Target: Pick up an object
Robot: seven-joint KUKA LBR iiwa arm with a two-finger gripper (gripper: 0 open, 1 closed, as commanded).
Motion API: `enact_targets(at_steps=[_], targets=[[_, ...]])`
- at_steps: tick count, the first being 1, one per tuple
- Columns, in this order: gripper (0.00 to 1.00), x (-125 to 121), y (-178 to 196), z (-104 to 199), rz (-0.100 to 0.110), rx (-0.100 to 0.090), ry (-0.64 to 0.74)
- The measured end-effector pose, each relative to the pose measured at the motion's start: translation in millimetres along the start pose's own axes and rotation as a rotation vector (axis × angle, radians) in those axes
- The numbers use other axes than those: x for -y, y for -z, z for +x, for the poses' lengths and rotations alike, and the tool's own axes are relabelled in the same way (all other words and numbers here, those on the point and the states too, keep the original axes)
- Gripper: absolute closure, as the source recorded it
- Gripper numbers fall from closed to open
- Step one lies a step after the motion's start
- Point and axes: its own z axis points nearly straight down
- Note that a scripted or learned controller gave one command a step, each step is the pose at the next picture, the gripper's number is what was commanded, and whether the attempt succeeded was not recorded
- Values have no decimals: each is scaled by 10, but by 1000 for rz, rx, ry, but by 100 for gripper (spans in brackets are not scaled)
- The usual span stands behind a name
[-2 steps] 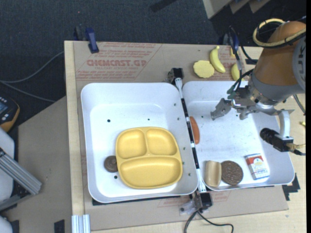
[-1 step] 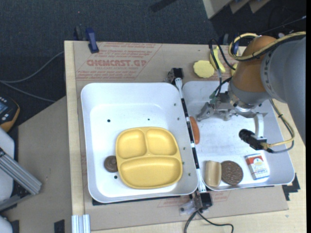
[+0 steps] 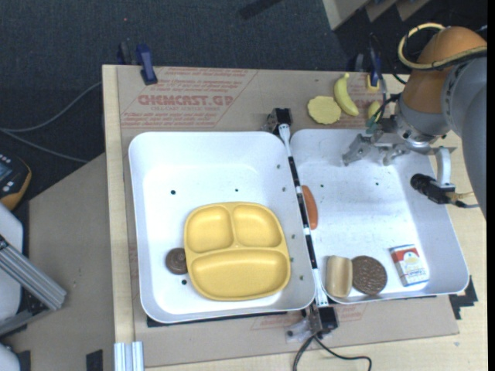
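1. Your gripper (image 3: 370, 150) hangs over the right bin's (image 3: 433, 230) far end, fingers spread, holding nothing.
2. The hot dog (image 3: 309, 208) lies near the fingers, against the wall between the bins.
3. The small carton (image 3: 408, 264) and round cookie (image 3: 369, 275) sit well beyond, at the bin's front.

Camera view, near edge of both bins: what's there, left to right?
Small brown cookie → yellow divided plate → tan bread-like piece → larger brown cookie → small red-and-white carton.
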Motion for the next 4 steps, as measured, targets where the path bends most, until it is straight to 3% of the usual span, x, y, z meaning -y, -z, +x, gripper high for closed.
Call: enact_targets(at_steps=[1, 2, 3, 4], targets=[[0, 491, -1, -496, 6, -13, 0], [0, 1388, -2, -481, 10, -12, 2], [0, 1900, -3, -490, 9, -10, 3], [100, 1892, 92, -515, 6, -4, 0]])
